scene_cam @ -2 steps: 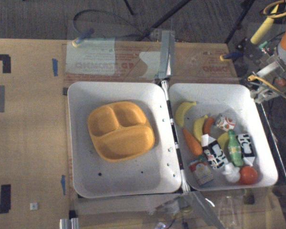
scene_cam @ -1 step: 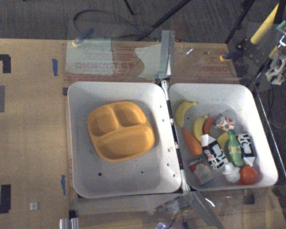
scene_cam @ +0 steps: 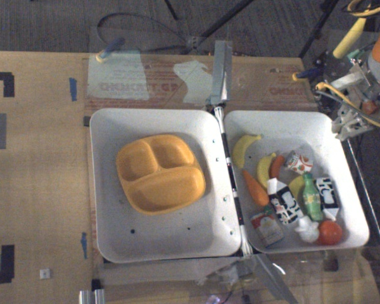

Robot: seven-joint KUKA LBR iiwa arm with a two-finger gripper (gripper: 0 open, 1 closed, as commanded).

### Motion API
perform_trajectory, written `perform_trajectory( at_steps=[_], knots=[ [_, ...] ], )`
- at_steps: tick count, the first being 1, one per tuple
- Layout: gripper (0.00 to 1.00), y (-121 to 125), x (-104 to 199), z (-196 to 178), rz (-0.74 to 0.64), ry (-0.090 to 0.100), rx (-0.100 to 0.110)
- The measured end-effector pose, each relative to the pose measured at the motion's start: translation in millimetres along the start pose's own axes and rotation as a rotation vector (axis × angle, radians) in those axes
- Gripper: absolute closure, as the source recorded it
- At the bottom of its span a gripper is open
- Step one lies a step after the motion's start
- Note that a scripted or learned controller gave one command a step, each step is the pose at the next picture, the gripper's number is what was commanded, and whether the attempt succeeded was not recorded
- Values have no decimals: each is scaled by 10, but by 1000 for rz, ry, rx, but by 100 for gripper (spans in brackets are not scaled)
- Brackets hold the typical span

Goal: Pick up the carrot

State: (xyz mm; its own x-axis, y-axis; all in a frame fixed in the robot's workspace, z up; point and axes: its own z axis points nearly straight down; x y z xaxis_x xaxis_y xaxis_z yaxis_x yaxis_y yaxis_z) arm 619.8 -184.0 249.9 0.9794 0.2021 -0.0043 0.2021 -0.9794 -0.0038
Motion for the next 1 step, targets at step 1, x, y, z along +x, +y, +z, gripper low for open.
perform_trajectory(
  at_steps=[1],
  knots=[
    [100, 400, 7, -442, -104, 5, -5]
  ],
)
